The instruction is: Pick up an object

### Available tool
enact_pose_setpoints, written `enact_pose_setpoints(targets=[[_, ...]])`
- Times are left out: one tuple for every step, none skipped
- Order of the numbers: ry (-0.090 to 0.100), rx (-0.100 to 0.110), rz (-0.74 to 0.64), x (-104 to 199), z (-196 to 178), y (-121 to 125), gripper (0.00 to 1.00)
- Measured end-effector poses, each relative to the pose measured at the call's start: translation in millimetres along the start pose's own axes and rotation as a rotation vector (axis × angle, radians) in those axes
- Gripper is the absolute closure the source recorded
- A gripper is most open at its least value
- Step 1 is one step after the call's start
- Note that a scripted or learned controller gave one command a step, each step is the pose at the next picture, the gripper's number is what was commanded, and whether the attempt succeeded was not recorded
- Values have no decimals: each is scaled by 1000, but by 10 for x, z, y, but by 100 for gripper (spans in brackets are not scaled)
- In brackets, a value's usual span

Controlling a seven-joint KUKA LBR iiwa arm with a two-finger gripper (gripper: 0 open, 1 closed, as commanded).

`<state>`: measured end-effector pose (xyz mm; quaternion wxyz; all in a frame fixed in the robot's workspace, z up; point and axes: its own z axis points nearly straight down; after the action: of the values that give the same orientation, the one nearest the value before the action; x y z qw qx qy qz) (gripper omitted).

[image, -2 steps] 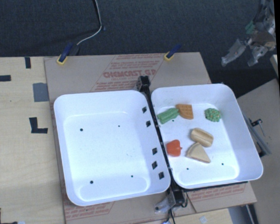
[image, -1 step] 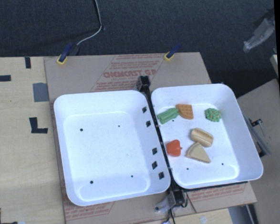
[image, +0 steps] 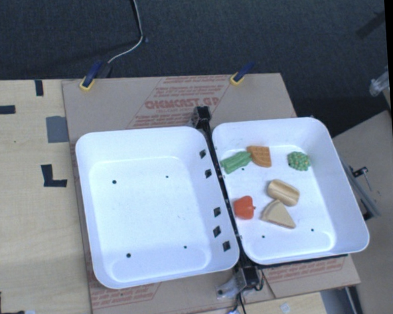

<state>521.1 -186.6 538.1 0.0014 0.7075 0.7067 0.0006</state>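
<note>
Lying in right bin (image: 316, 134), orange toy (image: 244, 207), tan wedge (image: 278, 215)

white bins (image: 96, 160), orange piece (image: 244, 207), green pieces (image: 299, 160)

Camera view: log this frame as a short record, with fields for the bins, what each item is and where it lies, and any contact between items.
bins: left bin and right bin, side by side
items in right bin: five
green long piece: upper left, near the divider
orange-brown piece: touching the green long piece's right end
green round piece: upper right, apart from the rest
red piece: lower left
tan roll: centre
tan wedge: just below the tan roll, close or touching
</note>
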Motion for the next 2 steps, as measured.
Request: enact_pose_setpoints(targets=[[0, 3, 2, -393, 61, -391, 0], [7, 19, -1, -326, 2199, -394, 0]])
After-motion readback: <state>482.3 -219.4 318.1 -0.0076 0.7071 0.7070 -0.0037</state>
